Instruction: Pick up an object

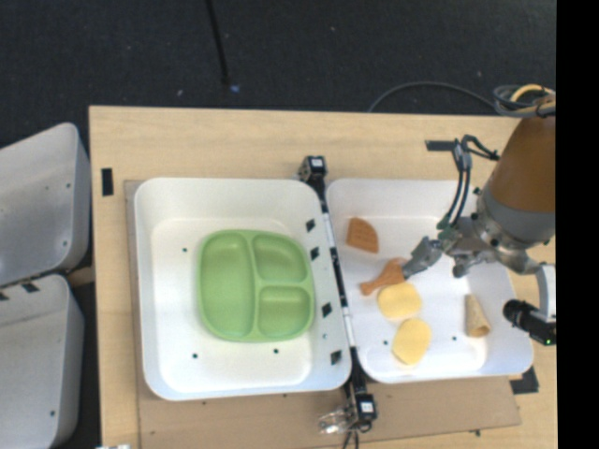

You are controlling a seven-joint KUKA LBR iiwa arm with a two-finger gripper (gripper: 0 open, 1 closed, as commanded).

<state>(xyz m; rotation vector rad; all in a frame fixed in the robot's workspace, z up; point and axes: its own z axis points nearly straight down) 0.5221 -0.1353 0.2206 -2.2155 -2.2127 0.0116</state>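
In the right bin (374, 368), two yellow round pieces (404, 321) are lying near its front rim, a tan cone (477, 315) sitting to their right with bare floor around it. Farther in, the gripper (418, 256) is hanging beside an orange wedge (384, 277), its grip impossible to judge. Beyond, an orange-brown piece (363, 235) is lying near the bin's left wall, past which a green divided plate (255, 284) is sitting.

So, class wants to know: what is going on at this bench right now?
A robot arm reaches into the right bin, its gripper right beside an orange wedge. Two yellow pieces, a brown piece and a tan cone lie loose there. The left bin holds a green divided plate.
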